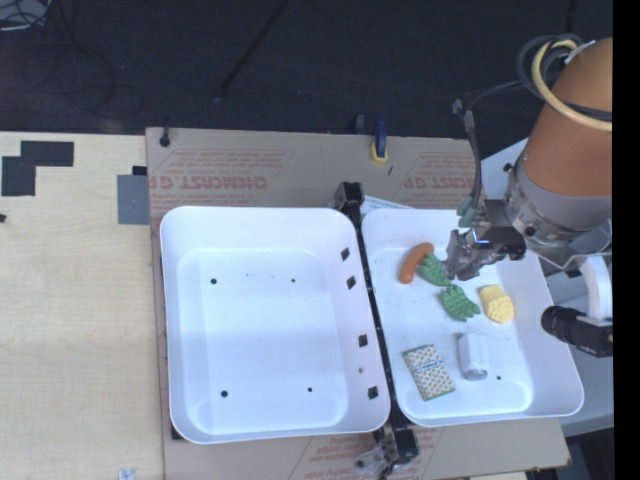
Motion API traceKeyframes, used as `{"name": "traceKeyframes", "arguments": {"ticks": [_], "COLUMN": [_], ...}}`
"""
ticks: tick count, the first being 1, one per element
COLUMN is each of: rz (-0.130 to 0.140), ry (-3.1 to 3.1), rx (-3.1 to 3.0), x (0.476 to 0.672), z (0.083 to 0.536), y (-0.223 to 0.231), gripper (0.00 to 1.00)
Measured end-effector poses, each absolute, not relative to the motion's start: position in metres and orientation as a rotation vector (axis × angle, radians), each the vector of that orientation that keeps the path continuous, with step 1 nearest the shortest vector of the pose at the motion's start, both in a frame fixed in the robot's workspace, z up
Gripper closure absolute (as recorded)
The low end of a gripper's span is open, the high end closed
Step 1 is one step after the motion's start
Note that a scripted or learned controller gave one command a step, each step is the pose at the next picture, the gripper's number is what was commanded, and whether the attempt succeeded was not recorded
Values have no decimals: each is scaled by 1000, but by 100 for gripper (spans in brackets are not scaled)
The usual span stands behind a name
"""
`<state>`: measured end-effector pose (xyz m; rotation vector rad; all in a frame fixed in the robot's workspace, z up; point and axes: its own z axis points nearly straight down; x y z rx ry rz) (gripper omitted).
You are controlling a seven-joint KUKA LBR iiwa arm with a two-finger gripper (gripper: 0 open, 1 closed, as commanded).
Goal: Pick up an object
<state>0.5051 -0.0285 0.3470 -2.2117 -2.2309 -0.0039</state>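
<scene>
One green piece [434, 270] lies just under the hand [462, 260]; grip state unclear.

Bright, even overhead light; the two shallow white plastic bins [270, 238] left of and beneath the two-finger gripper [462, 258] read near blown-out, detail on walls faint. Soft short shadows under the gripper and small items below it. Dark floor behind the gripper is underexposed, cables barely visible. Overall picture soft, low resolution; gripper fingers smeared, hard to resolve. Orange band [585, 78] above the gripper shows mild glare.
</scene>
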Motion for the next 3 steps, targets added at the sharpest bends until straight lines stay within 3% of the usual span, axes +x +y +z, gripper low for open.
{"name": "traceKeyframes", "arguments": {"ticks": [1,3], "rz": [1,-3], "ry": [-2228,-2229], "rx": [-2212,-2212], "x": [493,507], "z": [353,436], "y": [39,178], "gripper": [100,100]}}
